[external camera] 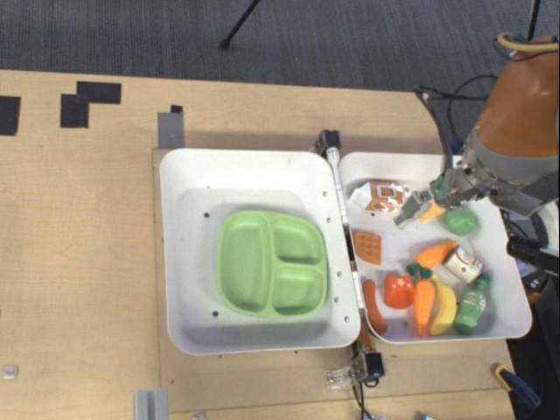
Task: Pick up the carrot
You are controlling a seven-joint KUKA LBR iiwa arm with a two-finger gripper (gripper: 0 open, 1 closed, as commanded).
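Down by the right bin's (pixel 516 322) near edge the carrot (pixel 423 304) lies untouched between tomato (pixel 399 291) and banana (pixel 444 307), while the gripper (pixel 418 208), grasping something small and orange-yellow, hovers toward the far edge, pickup undone.

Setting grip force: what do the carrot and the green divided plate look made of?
Carrot: probably moulded plastic toy food, with uniform orange colour, a smooth surface and a slight sheen. Green divided plate: likely hard plastic, one even pale green, softly glossy, with rounded moulded compartments. Neither material is certain from this view.

Probably a lab: bench (pixel 79 234), bins (pixel 175 234), cables (pixel 446 103).
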